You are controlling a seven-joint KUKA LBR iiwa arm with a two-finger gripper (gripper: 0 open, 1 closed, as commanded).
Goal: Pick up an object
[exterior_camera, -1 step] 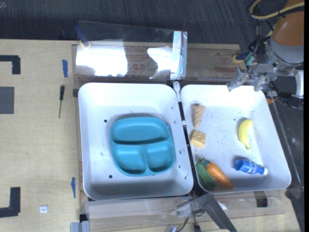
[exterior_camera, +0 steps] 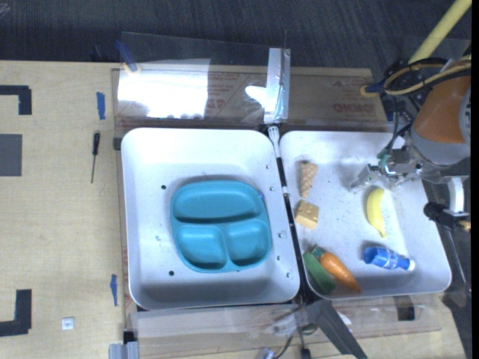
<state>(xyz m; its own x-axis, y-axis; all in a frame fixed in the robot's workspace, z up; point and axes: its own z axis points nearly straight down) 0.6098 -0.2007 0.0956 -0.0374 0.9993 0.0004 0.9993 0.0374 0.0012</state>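
Banana [exterior_camera: 376,211] in rt bin [exterior_camera: 434,275] w/ carrot [exterior_camera: 339,270], bottle [exterior_camera: 388,259], pincer [exterior_camera: 379,172] released above

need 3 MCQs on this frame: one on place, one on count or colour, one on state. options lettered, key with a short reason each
1. Where does the blue tray lie?
A. In the left bin
B. In the right bin
C. On the bench outside the bins

2. How many compartments does the tray have?
A. One
B. Three
C. Five

3. How does the banana lie relative to the gripper?
A. Lifted clear of the bin between its fingers
B. On the floor of the right bin, just below the gripper
C. On the tray

Key:
1 A: the tray sits on the floor of the left bin.
2 B: one long section at the top and two smaller ones beneath it.
3 B: the banana lies flat in the right bin, beside the bottle, with the gripper just above it in the view.
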